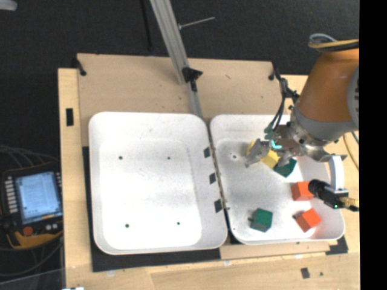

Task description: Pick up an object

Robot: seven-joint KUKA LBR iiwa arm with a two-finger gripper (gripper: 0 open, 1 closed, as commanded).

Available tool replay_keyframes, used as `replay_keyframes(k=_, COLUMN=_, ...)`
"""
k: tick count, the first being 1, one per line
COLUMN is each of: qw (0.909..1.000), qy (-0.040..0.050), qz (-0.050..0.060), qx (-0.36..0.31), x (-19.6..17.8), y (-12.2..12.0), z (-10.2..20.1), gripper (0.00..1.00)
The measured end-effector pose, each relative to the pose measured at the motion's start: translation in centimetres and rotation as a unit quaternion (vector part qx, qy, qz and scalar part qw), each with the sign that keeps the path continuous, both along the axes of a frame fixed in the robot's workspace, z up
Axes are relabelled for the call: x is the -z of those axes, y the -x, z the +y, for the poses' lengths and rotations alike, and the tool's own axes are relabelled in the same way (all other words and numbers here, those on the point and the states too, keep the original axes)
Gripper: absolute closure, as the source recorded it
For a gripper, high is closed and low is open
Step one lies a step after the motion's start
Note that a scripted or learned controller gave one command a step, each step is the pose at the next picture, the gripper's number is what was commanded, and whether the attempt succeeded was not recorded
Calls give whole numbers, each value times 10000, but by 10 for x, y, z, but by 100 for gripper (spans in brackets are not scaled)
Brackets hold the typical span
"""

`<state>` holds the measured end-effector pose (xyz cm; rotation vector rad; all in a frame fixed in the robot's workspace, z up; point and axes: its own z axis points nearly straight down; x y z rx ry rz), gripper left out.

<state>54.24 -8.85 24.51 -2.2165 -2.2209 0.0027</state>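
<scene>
My gripper (259, 154) hangs over the upper middle of the right bin (242, 180), below the grey and orange arm (326, 95). A yellow block (271, 158) lies right against the gripper's right side, partly hidden by it. A dark green piece (285, 167) touches the yellow block just to its right. Whether the yellow block is gripped cannot be made out. A green cube (261, 219) sits near the bin's front. Two orange blocks (299, 191) (308, 220) lie at the right side.
The left bin (151, 180) stands beside the right one, with black clips along the shared edge. A slanted metal pole (175, 47) rises behind the bins. A handheld control screen (33, 201) lies off the bench to the left.
</scene>
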Motion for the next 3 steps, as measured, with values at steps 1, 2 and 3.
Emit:
replay_keyframes(k=1, qw=10000, qy=4, qz=-26, qx=13, x=-2, y=-1, z=0, gripper=0)
replay_keyframes(k=2, qw=10000, qy=15, qz=-2, qx=21, x=43, y=-6, z=-6, gripper=0)
replay_keyframes(k=3, qw=10000, qy=15, qz=8, qx=20, x=103, y=-9, z=-15, gripper=0)
